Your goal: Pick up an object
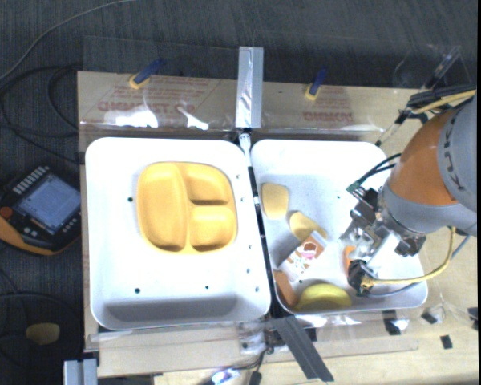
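My gripper (pixel 359 243) hangs low over the right part of the right bin (pixel 321 155), reaching in from the right. A small orange thing (pixel 349 254) shows just beside it; I cannot see whether it is held. To the left of the gripper lie a white and red carton (pixel 305 257), a tan wedge (pixel 305 224) and a pale yellow piece (pixel 275 200). Along the bin's front wall rest a yellow rounded fruit (pixel 322 297) and an orange-brown item (pixel 282 284).
The left bin (pixel 112 279) holds a yellow divided tray (pixel 186 205). A metal strip (pixel 250 87) stands behind the seam between the bins. Off the bench at the far left sits a handheld pendant (pixel 36 211) with cables.
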Robot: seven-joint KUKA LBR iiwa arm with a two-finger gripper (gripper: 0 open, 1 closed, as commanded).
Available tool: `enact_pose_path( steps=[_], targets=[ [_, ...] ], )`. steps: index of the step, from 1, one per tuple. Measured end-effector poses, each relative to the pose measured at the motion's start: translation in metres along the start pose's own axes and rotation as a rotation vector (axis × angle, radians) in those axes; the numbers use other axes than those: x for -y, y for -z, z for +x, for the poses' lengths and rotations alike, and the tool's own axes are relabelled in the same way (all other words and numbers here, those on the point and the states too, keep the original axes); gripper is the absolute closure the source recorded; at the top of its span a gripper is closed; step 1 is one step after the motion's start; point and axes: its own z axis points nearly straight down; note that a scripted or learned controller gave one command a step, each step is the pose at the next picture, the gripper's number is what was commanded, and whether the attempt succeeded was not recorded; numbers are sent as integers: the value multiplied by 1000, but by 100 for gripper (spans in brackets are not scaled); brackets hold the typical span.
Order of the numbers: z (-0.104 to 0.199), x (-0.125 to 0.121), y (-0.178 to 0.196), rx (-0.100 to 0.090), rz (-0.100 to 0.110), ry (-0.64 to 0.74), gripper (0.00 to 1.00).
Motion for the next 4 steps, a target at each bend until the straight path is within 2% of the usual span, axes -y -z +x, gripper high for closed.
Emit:
enact_pose_path(
  steps=[1, 2, 3, 4],
  targets=[
    [105, -24, 57, 2, -4, -61, 100],
    [5, 5, 23, 2, -1, -127, 100],
    [92, -4, 21, 2, -2, -339, 100],
    [91, -4, 29, 8, -2, -337, 100]
  ],
)
